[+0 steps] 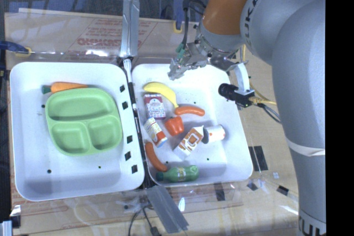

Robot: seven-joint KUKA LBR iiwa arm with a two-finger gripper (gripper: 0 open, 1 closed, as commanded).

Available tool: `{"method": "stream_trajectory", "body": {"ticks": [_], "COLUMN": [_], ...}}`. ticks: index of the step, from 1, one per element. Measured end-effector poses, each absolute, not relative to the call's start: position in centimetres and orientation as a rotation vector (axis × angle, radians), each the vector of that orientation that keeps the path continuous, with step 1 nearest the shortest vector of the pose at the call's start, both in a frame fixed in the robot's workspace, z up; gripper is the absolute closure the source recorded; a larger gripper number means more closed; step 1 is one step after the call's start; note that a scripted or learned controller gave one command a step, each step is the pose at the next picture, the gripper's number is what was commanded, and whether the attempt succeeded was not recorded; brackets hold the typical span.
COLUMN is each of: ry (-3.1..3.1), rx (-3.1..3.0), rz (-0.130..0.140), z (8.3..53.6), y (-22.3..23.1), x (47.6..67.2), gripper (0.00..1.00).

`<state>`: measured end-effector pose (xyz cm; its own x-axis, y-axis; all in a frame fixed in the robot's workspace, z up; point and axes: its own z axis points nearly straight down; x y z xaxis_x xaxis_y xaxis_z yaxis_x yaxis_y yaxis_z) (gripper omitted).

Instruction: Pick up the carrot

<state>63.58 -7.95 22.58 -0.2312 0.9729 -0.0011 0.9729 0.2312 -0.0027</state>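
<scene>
Hand [178, 66] above banana [161, 92], sausage [189, 111]

Carrot [67, 86]: orange, long tapered body with a small green stub at its left end. Lies flat and roughly horizontal, green end pointing to the view's left, narrow tip to the right. Sits in the left bin [27, 174], toward the bin's far edge, on the white floor. Tucked just behind the green divided tray [83, 121], running along the tray's far rim; touching or just beside it, cannot tell which. Lower edge of the carrot partly hidden by the tray rim. Whole, undamaged as far as visible. Well apart from the right bin's [235, 166] clutter. Nothing rests on top of it.
</scene>
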Motion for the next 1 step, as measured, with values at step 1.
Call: {"method": "stream_trajectory", "body": {"ticks": [1], "ry": [-2.465], "rx": [-1.947], "rz": [0.005], "z": [22.58], "y": [-7.96], "x": [63.58], "gripper": [0.00]}}
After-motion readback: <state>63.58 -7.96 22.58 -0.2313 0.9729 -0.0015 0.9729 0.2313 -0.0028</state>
